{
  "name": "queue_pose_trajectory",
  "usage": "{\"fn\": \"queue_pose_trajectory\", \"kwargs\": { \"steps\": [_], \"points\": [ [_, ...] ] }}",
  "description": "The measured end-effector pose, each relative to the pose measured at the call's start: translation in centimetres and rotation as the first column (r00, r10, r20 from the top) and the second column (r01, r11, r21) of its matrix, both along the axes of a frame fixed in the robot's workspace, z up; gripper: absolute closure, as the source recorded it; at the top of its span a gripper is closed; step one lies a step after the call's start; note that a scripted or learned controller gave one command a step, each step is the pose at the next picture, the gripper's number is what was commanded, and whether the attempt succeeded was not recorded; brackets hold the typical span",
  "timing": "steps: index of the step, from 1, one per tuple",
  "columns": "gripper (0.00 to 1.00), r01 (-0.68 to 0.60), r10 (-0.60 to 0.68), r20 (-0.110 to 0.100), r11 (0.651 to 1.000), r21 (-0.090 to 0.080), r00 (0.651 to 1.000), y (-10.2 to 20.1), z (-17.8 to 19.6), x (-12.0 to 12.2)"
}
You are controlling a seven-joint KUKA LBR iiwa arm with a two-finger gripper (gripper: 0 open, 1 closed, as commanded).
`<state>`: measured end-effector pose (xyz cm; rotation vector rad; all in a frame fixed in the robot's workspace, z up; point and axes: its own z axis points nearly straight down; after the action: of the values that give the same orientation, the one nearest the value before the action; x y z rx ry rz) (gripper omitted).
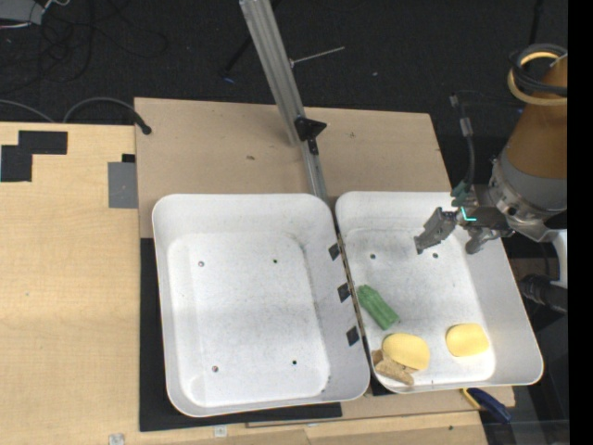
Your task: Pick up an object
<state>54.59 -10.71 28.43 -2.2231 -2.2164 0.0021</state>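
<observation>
Yellow and green are the colours to choose from in the right-hand shallow white plastic bin [519, 295], where every candidate lies near the front edge: a rounded pale-yellow lump [406, 350], a second yellow lump [467, 339] near it to the right, a small elongated green piece [377, 306] close to the wall shared with the left-hand white bin [176, 248], and a small tan scrap [396, 371] touching the front of the first yellow lump. The pincer [459, 233] hangs above the rear half of the right bin with its two dark fingers spread apart and nothing between them, well apart from all the items. The yellow lumps look light and smooth, perhaps soft foam or plastic toys, though their material cannot be told; their rounded sides could slip out of a two-finger pinch, so closing across the widest middle seems wisest. The right yellow lump stands free of its neighbours and looks the easiest target. The green piece is narrow and should be taken across its short width, but it lies tight against the bin wall, leaving little room for a finger. The tan scrap looks too flat and crowded to grip cleanly.
</observation>
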Motion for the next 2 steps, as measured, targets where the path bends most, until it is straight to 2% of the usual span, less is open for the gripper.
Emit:
{"fn": "queue_pose_trajectory", "kwargs": {
  "steps": [1,2],
  "points": [
    [0.0,-0.003,0.003,-0.007,1.0,0.001,1.0,-0.3,-6.3,0.2],
    [0.0,-0.003,0.003,-0.007,1.0,0.001,1.0,-0.4,-11.3,-0.8]
  ]
}}
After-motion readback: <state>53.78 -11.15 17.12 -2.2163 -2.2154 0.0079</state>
